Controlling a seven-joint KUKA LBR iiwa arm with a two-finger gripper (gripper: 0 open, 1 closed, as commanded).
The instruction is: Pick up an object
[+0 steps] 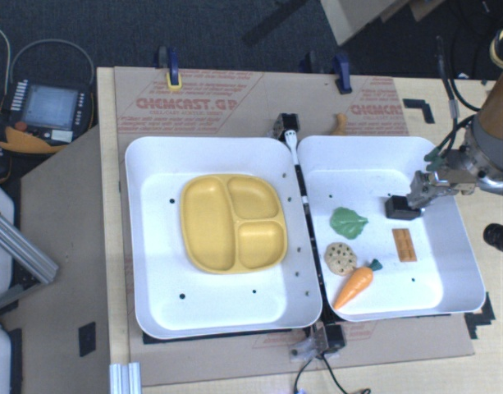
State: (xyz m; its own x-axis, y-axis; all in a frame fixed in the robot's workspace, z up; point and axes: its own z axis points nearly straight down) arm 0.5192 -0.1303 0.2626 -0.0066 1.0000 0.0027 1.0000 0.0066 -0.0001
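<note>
Brown cardboard covers the bench (pixel 235 97), and two shallow white bins sit on it side by side. Low inside the bin nearer the arm (pixel 366 143), the gripper (pixel 422 194) hangs just beyond the brown wafer (pixel 404 245), on its far side. Whether it is open or closed cannot be told from this angle, and nothing is seen held in it.

Taking the wafer as the mark, the green leaf (pixel 348 222) lies near it toward the other bin. The cookie (pixel 340 258) lies on that same side, a little closer to the camera. The carrot (pixel 354 286) lies diagonally off toward the near rim. None of them touches the wafer. The grey arm (pixel 491 142) comes in from the wafer's outer side, over the bin wall. The other bin (pixel 153 220), well apart, bears a yellow divided plate (pixel 233 222).

This looks like the approach step, with nothing picked yet. The wafer is the closest candidate. The next move would call for sliding toward the near rim to centre over it, squaring up across its narrow width, and going right down to the floor, since it lies flat and thin.

Bare floor surrounds the wafer. The outer wall is the nearest edge to mind, and straight up looks free.
</note>
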